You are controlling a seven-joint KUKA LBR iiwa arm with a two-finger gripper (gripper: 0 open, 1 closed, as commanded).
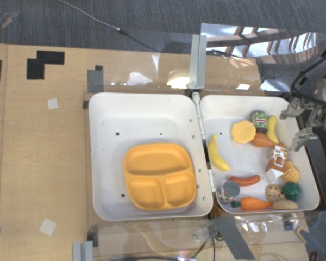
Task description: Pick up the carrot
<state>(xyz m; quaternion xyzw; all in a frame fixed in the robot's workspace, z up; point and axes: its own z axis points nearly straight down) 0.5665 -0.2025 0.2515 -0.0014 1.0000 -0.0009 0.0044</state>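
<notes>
The gripper hovers at the right bin's far right edge, fingers spread apart, nothing between them. The carrot lies along the near wall of that bin, beside a red sausage. Over in the left bin sits a yellow divided plate.

No text, number or brand can be read anywhere here. The small white and brown carton in the right bin bears printed markings, but they are too small and blurred to make out
</notes>
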